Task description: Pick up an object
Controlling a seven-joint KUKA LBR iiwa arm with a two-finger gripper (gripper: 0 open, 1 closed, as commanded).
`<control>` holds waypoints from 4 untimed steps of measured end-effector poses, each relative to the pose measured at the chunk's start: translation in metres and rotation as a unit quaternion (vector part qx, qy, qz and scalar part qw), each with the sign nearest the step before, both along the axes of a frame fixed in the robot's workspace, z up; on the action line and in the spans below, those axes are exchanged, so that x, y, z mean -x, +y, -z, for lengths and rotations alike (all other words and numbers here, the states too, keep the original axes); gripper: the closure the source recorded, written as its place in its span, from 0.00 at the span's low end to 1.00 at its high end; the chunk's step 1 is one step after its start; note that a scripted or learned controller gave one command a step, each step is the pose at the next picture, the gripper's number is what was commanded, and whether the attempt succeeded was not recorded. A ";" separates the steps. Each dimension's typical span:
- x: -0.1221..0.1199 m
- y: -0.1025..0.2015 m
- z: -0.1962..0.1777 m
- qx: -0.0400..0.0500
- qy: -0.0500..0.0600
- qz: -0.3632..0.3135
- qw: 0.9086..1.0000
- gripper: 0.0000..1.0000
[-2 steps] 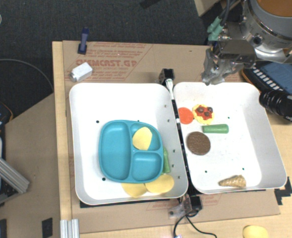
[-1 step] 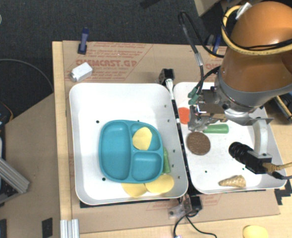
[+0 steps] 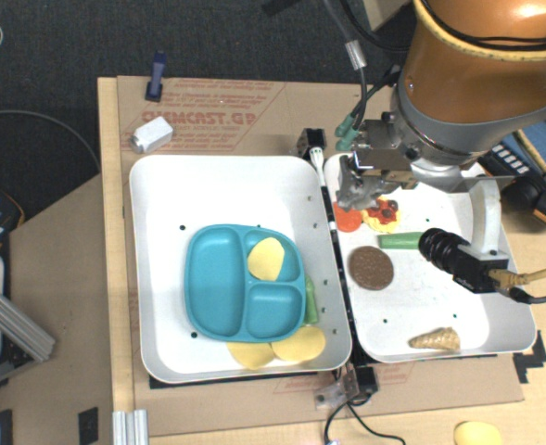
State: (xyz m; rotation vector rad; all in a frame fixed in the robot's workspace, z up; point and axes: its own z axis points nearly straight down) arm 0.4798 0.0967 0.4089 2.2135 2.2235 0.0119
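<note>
Gripper [image 3: 358,196] is hanging over the orange piece [image 3: 347,219] at right bin [image 3: 495,336] upper-left corner, likely targeting it; jaws' state: cannot tell.

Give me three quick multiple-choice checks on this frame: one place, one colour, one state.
1. The brown disc lies in: A the left bin; B the right bin; C the cardboard.
2. The divided tray is: A red; B white; C teal.
3. The yellow piece in the tray: A lies in the upper right compartment; B hangs from the pincer; C lies under the tray.

B: it lies on that bin's floor.
C: it is teal throughout.
A: it rests in that compartment.
</note>
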 end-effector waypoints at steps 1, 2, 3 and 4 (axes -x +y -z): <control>0.000 -0.002 -0.007 0.001 0.002 0.002 1.000 1.00; 0.001 -0.075 0.038 0.002 0.008 0.007 1.000 1.00; 0.001 -0.111 0.065 0.001 0.007 0.005 1.000 1.00; -0.001 -0.144 0.155 0.001 0.009 0.005 1.000 1.00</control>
